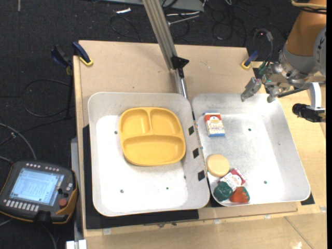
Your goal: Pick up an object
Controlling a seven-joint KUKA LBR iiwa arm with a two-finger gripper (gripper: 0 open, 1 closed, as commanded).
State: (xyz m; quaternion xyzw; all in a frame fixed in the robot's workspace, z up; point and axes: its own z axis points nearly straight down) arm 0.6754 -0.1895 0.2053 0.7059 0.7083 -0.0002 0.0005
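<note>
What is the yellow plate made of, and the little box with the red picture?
The yellow divided plate looks like plastic: one even colour, smooth, with rounded moulded ridges and a soft sheen. The small box looks like printed cardboard: flat faces, sharp folded edges, red and blue print on white. That's only a guess from the look.

- The bench (pixel 135 69) is a pale tan board standing over dark carpet.
- Two shallow white bins lie directly on it, touching side by side: the left bin (pixel 104 154) and the right bin (pixel 275 149).
- A black mat (pixel 88 211) shows under the near left edge of the left bin.
- Clamps grip the far edge: a blue and yellow clamp (pixel 80 53) at the far left corner, another clamp (pixel 248 62) at the far right.
</note>
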